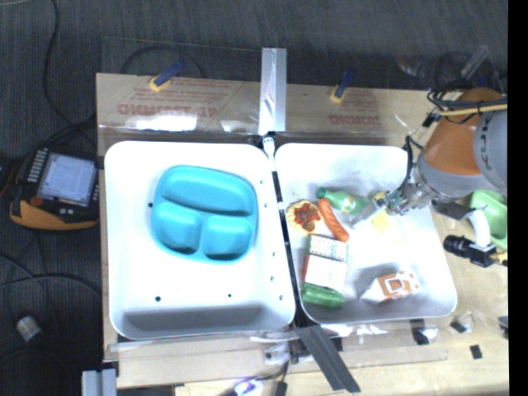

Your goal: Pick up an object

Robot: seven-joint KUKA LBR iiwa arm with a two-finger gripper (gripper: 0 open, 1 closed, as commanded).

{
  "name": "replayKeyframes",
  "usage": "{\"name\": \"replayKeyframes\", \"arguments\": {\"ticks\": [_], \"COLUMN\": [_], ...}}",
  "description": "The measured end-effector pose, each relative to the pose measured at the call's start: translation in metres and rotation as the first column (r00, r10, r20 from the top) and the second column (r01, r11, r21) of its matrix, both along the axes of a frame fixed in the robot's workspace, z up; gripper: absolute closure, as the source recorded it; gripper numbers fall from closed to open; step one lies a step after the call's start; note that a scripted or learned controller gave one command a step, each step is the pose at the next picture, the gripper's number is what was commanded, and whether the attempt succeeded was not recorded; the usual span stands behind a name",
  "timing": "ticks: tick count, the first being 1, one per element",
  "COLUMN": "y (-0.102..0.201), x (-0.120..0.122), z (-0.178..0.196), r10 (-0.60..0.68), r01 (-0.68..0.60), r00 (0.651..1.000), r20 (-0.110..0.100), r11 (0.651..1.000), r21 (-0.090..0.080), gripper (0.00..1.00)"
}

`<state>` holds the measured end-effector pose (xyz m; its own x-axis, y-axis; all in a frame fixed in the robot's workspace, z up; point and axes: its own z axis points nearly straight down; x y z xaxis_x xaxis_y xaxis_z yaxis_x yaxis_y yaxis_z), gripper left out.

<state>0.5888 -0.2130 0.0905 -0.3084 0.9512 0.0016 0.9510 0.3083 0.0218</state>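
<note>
1. The left bin (124, 246) held one large blue sectioned tray (202, 213), lying well apart from the arm and across the divider from it.
2. The right bin (441, 299) held all the small objects, and the grey arm (462, 151) reached over its upper right rim from the right.
3. The gripper (402, 200) hung low at the bin's upper right part; whether it was open or closed could not be told, and nothing was visibly held in it.
4. The white box (324, 264) and the orange-and-white carton (396, 285) lay toward the near edge, well apart from the gripper.
5. The orange carrot-like piece (333, 219) ran slantwise, upper left to lower right, near the divider.
6. The green bottle-like object (345, 199) lay to the gripper's left, its long axis roughly level, pointing toward it.
7. The small yellow piece (379, 219) sat just beside the gripper, below and left; it was judged the nearest candidate.
</note>
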Motion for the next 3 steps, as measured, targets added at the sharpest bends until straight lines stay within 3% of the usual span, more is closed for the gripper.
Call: {"name": "replayKeyframes", "arguments": {"ticks": [1,2,3], "y": [0.003,0.004,0.005], "x": [-0.021,-0.02,0.048], "z": [0.0,0.008,0.117], "r10": [0.078,0.077,-0.276], "r01": [-0.078,-0.077,0.275], "r00": [0.997,0.997,0.961], "r20": [-0.017,-0.017,-0.023], "r11": [0.997,0.997,0.961], "r21": [-0.012,-0.008,-0.013], "gripper": [0.0,1.0,1.0]}}
